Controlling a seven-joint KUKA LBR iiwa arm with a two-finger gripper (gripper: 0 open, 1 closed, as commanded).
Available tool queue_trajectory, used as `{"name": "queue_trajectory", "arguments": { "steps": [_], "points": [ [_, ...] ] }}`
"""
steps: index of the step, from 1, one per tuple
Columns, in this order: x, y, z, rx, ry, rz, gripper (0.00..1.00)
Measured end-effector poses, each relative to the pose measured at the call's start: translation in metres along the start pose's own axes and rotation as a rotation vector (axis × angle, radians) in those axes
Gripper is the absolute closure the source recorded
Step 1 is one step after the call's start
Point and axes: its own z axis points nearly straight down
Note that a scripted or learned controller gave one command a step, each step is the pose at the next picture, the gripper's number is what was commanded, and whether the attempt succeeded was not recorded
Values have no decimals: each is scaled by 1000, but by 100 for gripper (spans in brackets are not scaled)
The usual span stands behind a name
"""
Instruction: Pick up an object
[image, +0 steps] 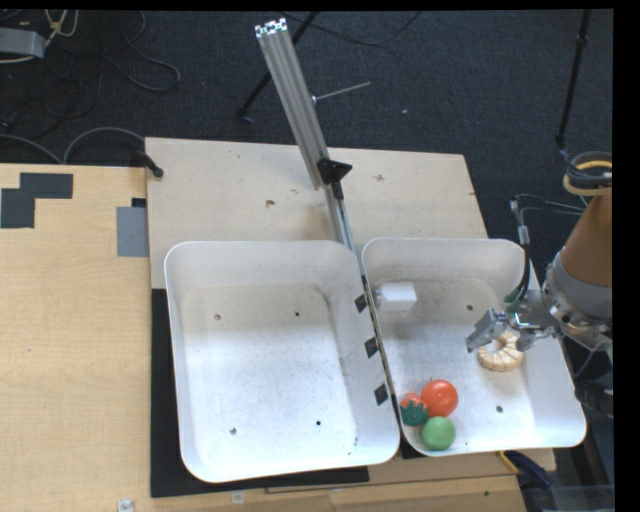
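The arm (585, 265) comes in from the right, and its gripper (497, 333) is low over the right bin (450, 255), near the bin's right wall. Just under and beside the gripper lies a pale ring (501, 355), something like a small pastry or a toy with a scalloped edge. The metal parts of the gripper touch or overlap the top of the ring, but I cannot tell if the jaws are apart or together, and I cannot see the ring between them. So I do not say it is held.

Other things are in the same bin. A white block (397, 294) lies near the divider at the upper left. At the lower left corner three small things sit close together: a red ball (440, 397), a green ball (438, 432), and a small red-green piece (413, 410) that touches the red ball. The left bin (190, 300) stands beside it on the tabletop (240, 185).

As I judge it, the task is at the reaching or grasping step, with the ring as the likely target. The ring seems to rest on the bin floor, so the lift is not yet done. What is left: to close firmly on the ring and raise it clear of the bin.
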Motion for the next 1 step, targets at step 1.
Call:
{"name": "queue_trajectory", "arguments": {
  "steps": [1],
  "points": [
    [-1, 1, -3, -5, -1, 2, 0]
  ]
}}
